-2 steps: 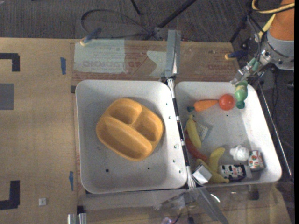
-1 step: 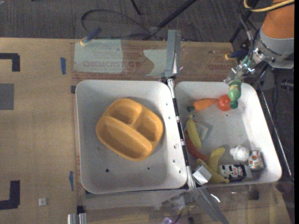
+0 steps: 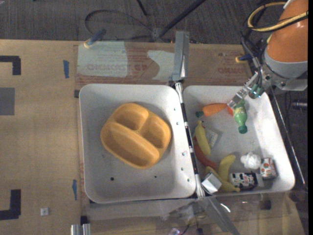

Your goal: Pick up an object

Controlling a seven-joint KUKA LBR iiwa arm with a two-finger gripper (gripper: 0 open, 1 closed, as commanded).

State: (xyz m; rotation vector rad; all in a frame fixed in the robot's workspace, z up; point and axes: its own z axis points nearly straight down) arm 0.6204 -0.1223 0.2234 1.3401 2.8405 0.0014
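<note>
My gripper [image 3: 238,103] reaches into the back of the right bin [image 3: 274,131] from the upper right. A small green bottle [image 3: 239,117] hangs cap down straight below it, its upper end caught between the fingers. The bottle sits just right of an orange carrot [image 3: 214,110] that lies near the bin's back wall. The gripper is shut on the bottle.
The right bin also holds two bananas [image 3: 200,138] [image 3: 225,165], a red pepper [image 3: 201,156], a white crumpled item [image 3: 250,160], a small red carton [image 3: 267,168], a black-and-white carton [image 3: 243,180] and a grey box [image 3: 211,183]. An orange divided plate [image 3: 136,135] lies in the left bin [image 3: 93,170].
</note>
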